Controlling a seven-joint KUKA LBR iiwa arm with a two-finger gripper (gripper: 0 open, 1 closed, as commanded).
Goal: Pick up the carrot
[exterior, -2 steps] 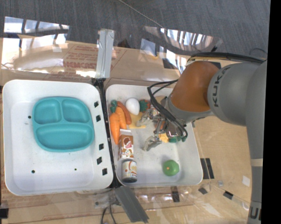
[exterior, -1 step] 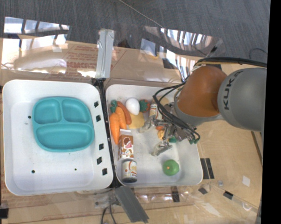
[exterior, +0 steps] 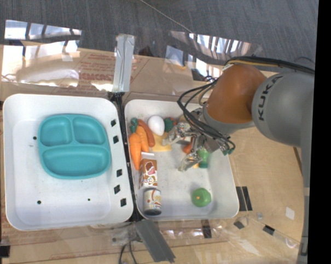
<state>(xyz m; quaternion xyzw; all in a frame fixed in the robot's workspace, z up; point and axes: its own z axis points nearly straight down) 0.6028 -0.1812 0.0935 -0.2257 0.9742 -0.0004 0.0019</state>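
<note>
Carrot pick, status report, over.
Gripper low in right bin, mid-bin, fingers unclear. Carrot untouched by bin's left wall, apart from gripper. Egg and can close beside carrot.

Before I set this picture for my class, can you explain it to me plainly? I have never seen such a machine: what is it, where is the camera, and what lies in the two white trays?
This is a single robot arm, grey with an orange band, reaching in from the right. One camera fixed above the bench looks down at a slant.

Two shallow white bins sit side by side. The left bin holds a teal divided plate. The right bin holds toy food: an orange carrot along its left wall, a white egg, a green round fruit and a small can.

The arm's pincer hangs over the middle of the right bin, apart from the carrot. I cannot tell whether it holds anything.
</note>
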